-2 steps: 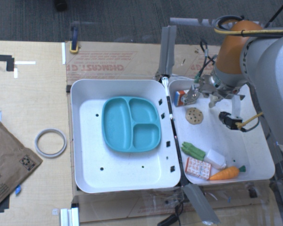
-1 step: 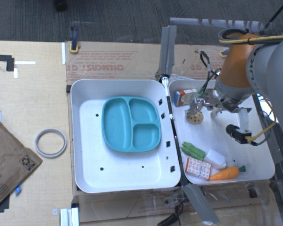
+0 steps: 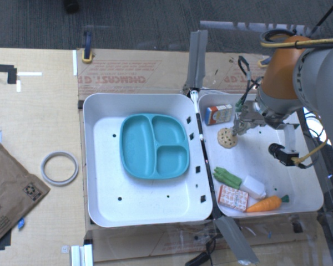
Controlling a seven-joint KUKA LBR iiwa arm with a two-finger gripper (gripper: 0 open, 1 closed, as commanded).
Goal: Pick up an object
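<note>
Over the right bin (image 3: 308, 204), your grey arm with its orange band reaches in from the right, and its gripper (image 3: 237, 127) hangs near the bin's upper left area. Whether the gripper is parted or closed cannot be told from this slant.

Just at 7 o'clock from the gripper lies a round cookie (image 3: 227, 138), close to the tip; you cannot tell whether they touch. At 10 o'clock from the cookie a small carton (image 3: 219, 114) rests against the bin's far wall. Toward 6 o'clock, near the front wall, you have a green vegetable (image 3: 227, 177), a red-and-white packet (image 3: 233, 198), a white block (image 3: 253, 186) and an orange carrot (image 3: 265, 204), grouped closely together.

In the left bin (image 3: 100, 165) a teal divided plate (image 3: 154, 146) sits near the centre. At 9 o'clock from that bin, on the bench, lies a roll of tape (image 3: 59, 167).
</note>
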